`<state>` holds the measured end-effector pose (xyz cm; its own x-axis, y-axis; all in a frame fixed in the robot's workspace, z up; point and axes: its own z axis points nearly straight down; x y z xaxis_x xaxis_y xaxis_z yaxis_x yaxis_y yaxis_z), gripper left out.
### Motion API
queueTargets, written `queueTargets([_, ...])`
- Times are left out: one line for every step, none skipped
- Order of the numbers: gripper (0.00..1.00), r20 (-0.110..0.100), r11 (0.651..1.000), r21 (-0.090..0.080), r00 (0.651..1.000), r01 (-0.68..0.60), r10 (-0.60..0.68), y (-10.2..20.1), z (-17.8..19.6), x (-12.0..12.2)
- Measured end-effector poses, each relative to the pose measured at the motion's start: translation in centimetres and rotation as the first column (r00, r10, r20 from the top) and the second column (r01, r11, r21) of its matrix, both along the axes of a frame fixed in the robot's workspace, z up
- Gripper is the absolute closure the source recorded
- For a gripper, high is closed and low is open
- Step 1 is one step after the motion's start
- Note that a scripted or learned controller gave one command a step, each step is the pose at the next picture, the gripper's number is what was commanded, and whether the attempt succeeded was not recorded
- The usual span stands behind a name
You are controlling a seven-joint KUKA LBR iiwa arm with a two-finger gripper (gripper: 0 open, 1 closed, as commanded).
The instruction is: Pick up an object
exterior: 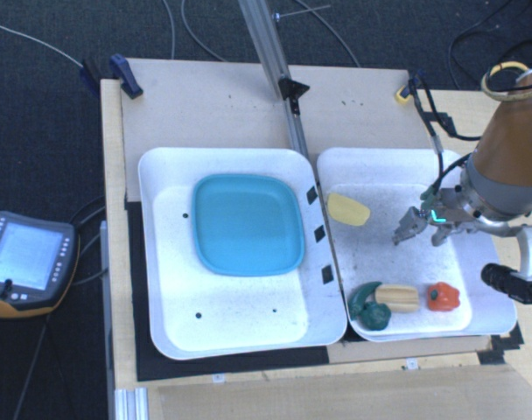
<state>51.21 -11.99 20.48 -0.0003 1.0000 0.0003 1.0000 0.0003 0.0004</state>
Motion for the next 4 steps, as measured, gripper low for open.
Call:
queueTargets([0.0,0.0,1.0,0.0,1.0,0.0,0.0,0.0,0.0,0.0])
queueTargets([0.0,-0.004,1.0,0.0,1.0,0.0,0.0,-0.3,-4.5,0.5])
queueTargets([0.0,-0.004,1.0,0.001,1.0,0.0,0.0,0.2,-8.8,0.4])
queueTargets([0.0,-0.002,1.0,0.0,1.0,0.0,0.0,0.2,-11.0,0.4])
